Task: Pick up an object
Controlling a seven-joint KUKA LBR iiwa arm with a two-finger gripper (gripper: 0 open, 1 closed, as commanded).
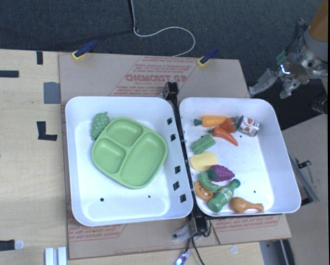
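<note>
The right bin [275, 164] holds several toy foods: an orange carrot [213, 120], a red pepper [228, 135], a small can [249, 127], a green pickle [202, 143], a yellow lemon [202, 160], a purple eggplant [221, 173], a green bottle [222, 197] and an orange drumstick [245, 206]. My gripper [275, 86] hangs beyond the bin's far right corner, above the dark floor. It is open, with nothing between its fingers.
The left bin [79, 175] carries a green divided plate [130, 152] with a green grape bunch [99, 125] at its upper left edge. Both bins rest on a cardboard sheet [148, 73]. A white cable [165, 35] loops over the dark floor behind.
</note>
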